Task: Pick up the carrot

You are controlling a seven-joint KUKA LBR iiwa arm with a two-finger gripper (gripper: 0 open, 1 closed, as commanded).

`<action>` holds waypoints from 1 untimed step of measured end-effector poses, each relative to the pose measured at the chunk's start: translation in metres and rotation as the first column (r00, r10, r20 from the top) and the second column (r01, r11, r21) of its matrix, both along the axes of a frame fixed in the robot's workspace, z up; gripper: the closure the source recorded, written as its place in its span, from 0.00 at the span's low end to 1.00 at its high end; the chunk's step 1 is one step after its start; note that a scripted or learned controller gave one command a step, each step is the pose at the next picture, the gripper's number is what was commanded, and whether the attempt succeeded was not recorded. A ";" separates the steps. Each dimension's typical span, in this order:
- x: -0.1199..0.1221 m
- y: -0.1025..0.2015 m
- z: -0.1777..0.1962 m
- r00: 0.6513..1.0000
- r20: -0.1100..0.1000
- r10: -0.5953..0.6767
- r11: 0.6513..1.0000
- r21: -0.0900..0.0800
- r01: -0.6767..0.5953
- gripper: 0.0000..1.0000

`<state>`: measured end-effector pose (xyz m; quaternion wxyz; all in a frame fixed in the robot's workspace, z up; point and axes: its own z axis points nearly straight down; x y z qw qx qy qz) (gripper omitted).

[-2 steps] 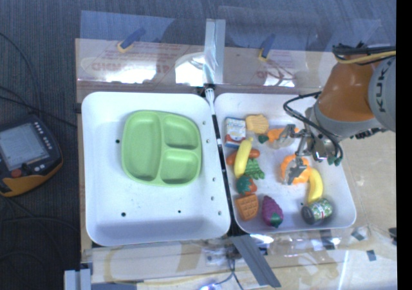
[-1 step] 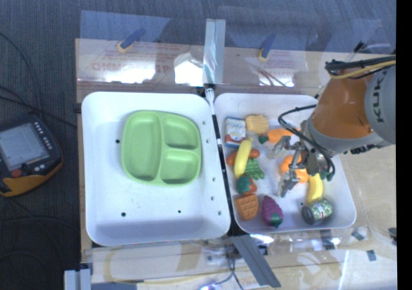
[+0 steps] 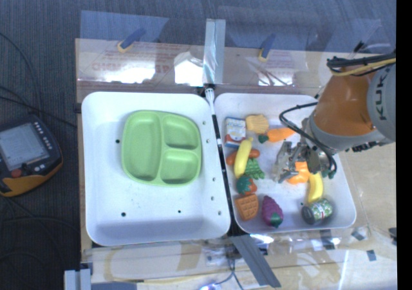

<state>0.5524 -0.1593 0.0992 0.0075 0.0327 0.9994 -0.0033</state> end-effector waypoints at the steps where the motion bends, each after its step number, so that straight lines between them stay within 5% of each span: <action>1: -0.039 -0.044 0.117 0.992 -0.008 0.124 0.992 0.003 -0.124 1.00</action>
